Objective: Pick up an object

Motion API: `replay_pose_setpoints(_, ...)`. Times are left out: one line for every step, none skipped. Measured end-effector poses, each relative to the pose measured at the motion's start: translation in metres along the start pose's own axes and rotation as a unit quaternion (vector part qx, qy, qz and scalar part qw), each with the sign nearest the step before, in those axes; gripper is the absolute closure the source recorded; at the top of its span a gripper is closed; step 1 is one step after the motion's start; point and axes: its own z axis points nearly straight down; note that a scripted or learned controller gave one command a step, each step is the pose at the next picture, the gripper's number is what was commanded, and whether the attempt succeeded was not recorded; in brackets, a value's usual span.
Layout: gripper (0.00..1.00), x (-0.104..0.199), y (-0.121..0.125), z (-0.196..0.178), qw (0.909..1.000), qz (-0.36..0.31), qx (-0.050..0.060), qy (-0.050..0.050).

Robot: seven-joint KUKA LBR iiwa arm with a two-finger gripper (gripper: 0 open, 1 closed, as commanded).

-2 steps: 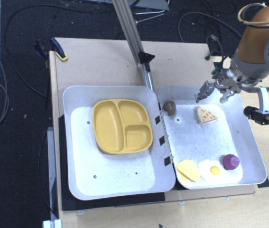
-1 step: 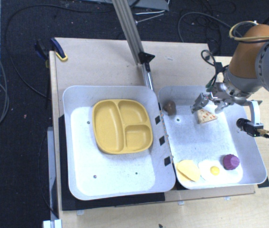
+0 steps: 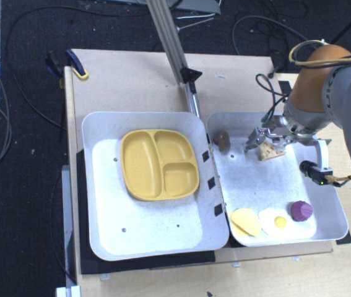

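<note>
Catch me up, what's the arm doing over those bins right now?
The arm's gripper is down in the right bin, at a small tan object near the back. Whether it has a grip is unclear. A brown lump, a yellow piece, a fried-egg toy and a purple piece lie untouched. The left bin holds a yellow divided plate.

No readable text or labels.

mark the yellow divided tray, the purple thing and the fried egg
yellow divided tray (image 3: 160,164), camera view, on the ridge between its compartments
purple thing (image 3: 301,211), camera view, on its top
fried egg (image 3: 280,222), camera view, on the yolk
</note>
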Motion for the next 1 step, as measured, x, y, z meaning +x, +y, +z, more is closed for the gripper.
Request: replay_pose_setpoints(1.00,-0.0027,0.0046,-0.0176,0.9999,0.000,-0.010,-0.004)
